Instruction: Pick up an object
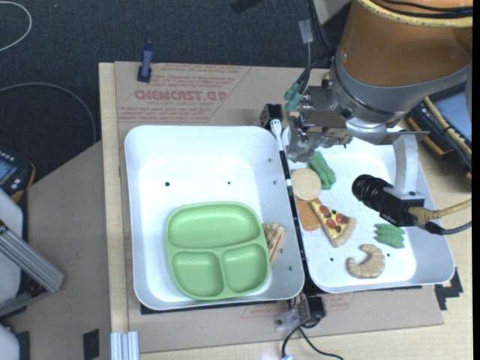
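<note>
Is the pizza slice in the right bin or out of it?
In. The pizza slice lies flat on the right bin's floor near the left wall, between the round cookie and croissant.

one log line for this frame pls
phase: reaching | gripper: low over right bin, near green pickle | grasp: none seen | left bin: green tray

toys in right bin (420, 265) | pizza slice (333, 223) | croissant (366, 261)
</note>
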